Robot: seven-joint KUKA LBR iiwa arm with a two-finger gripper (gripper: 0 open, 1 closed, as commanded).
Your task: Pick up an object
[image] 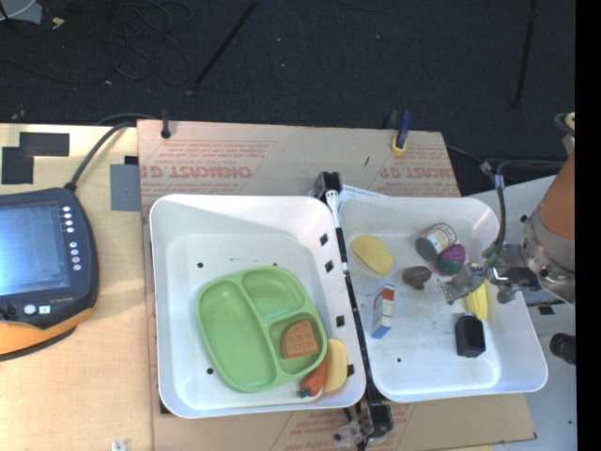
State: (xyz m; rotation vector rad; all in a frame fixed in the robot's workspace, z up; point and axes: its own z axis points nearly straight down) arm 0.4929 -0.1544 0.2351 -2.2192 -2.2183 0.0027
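While the tool [467, 285] hangs low over the right bin [507, 369], I cannot tell its state; it sits beside a yellow banana [478, 302], near a black block [470, 336] and a tin can [436, 241].

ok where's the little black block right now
In the camera view the black block lies in the right bin, near its right side, just below the yellow piece beside the gripper.
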